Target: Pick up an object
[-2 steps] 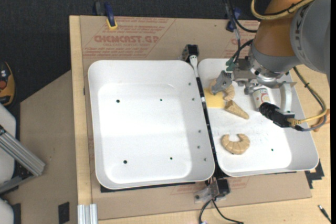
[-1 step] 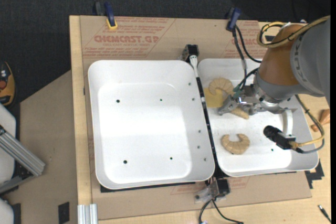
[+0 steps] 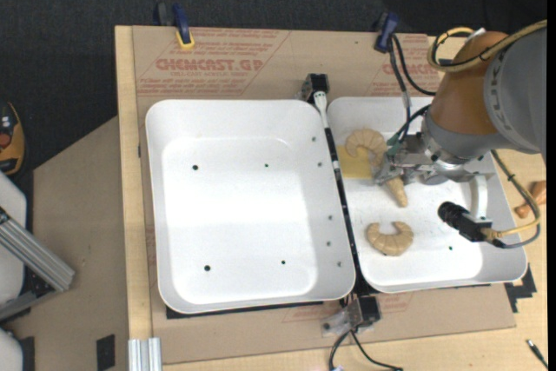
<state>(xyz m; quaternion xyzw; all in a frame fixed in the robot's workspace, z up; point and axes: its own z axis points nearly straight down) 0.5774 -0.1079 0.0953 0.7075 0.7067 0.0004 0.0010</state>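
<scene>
Nearest the camera in the right bin (image 3: 434, 274) lies a croissant (image 3: 390, 238), pale tan and curled into a crescent with its tips pointing away (its ridged crust shows faintly). It sits apart from everything else on the white floor. Farther back, the gripper (image 3: 391, 178) hangs low over the same bin, with a slim tan piece (image 3: 398, 191) poking out beneath it toward the near side; whether the jaws are open or closed on it cannot be told. Just left of the gripper, close to the divider, rests a second croissant (image 3: 365, 142) above a flat yellow piece (image 3: 354, 163). The left bin (image 3: 174, 135) stands alongside. Both rest on a cardboard sheet (image 3: 226, 56) printed in red.
</scene>
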